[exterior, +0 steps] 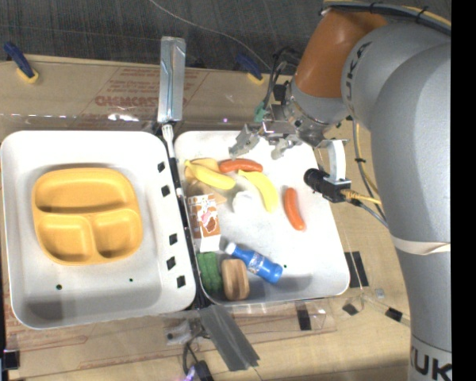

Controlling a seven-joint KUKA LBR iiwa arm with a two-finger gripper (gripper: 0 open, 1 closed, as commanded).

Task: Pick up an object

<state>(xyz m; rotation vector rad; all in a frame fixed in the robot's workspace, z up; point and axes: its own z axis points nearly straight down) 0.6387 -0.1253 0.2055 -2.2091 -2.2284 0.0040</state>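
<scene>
Hovering over right bin (333, 244) far edge, jaws (262, 143) spread wide, empty; red sausage (240, 166) just toward 6 o'clock, long axis 3-to-9.

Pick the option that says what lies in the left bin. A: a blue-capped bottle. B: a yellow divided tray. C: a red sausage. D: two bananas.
B: the yellow divided tray sits alone in the left bin, while the bananas, bottle and sausages all lie in the right bin.
</scene>
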